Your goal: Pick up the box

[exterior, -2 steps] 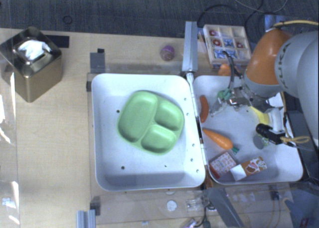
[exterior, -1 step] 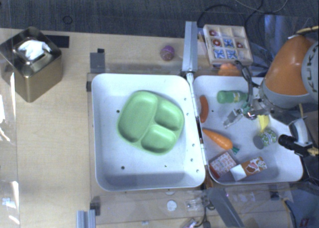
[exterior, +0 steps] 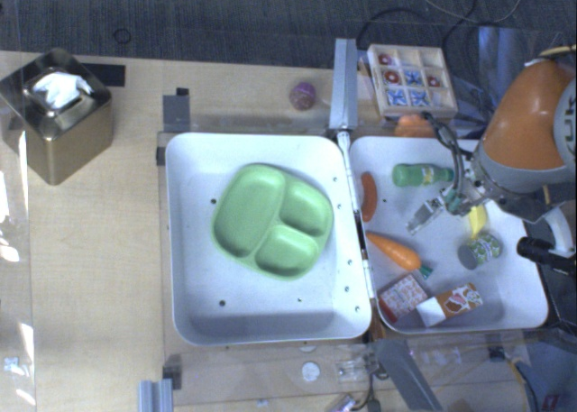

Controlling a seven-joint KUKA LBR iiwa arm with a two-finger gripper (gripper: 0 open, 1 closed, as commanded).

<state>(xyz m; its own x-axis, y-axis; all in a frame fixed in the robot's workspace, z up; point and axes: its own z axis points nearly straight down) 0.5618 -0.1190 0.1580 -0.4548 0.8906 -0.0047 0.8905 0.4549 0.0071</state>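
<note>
- The small red-and-white cardboard box [exterior: 404, 296] lies flat near the front edge of the right white bin [exterior: 532, 306], towards its front-left corner.
- Touching its right side we see a second carton, orange and white [exterior: 455, 302], along the same front edge; we take the red-and-white one as the likelier target, though either could be meant.
- Just behind the box lies an orange plastic carrot [exterior: 394, 251]; a red sausage-shaped toy [exterior: 368, 196] rests by the bin's left wall, and a green bottle [exterior: 420, 175] lies near the back edge.
- A small grey-green can [exterior: 480, 249] and a yellow piece [exterior: 476, 219] sit towards the right side.
- The gripper [exterior: 431, 210] hovers over the middle of the bin, well apart from the box, holding nothing; we cannot tell whether its fingers stand apart or together.
- We judge the approach is not yet made: the arm must travel towards the front edge, centre over the box and descend clear of the carrot.
- The left white bin [exterior: 189, 311] holds a green divided plate [exterior: 272, 220].
</note>
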